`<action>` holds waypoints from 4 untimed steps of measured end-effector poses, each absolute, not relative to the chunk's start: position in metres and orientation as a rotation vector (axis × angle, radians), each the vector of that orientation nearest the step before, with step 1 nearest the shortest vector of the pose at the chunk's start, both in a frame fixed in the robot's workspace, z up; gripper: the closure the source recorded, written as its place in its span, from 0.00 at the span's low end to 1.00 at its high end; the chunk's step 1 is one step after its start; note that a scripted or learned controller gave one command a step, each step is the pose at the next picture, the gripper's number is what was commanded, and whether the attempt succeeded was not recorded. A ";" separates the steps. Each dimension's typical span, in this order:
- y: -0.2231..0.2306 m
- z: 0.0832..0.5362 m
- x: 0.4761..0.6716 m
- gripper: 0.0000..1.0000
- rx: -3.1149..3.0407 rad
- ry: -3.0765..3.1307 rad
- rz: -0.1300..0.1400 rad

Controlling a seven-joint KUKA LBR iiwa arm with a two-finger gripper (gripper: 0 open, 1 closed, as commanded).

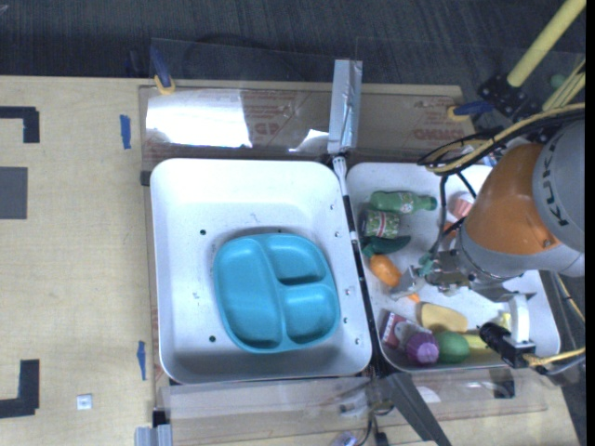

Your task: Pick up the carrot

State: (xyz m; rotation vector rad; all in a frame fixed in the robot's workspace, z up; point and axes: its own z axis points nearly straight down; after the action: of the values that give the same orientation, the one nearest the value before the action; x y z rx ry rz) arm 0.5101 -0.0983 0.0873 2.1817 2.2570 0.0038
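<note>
Carrot-wise: it's in the right bin, which is packed next to the left bin with its blue tray. My claw hangs just right of the carrot; can't tell how it's set. Green bottle sits just above. It's probably light, stiff, slick plastic, so I'd pinch across the fat middle.

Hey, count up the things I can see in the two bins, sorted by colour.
Blue: 1, the divided plate
Green: 2, the bottle and a round item
Orange: 1, the carrot
Yellow: 1, a piece
Purple: 1, the grapes
Total: 6
</note>
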 end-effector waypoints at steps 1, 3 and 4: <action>-0.098 0.099 0.512 1.00 2.178 2.251 0.010; -0.140 0.201 0.513 0.00 2.474 1.931 0.002; -0.093 0.089 0.515 0.00 2.462 1.949 0.003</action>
State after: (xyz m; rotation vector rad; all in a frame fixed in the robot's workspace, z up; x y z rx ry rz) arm 0.5147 -0.0930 0.0893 2.4623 1.9492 0.0031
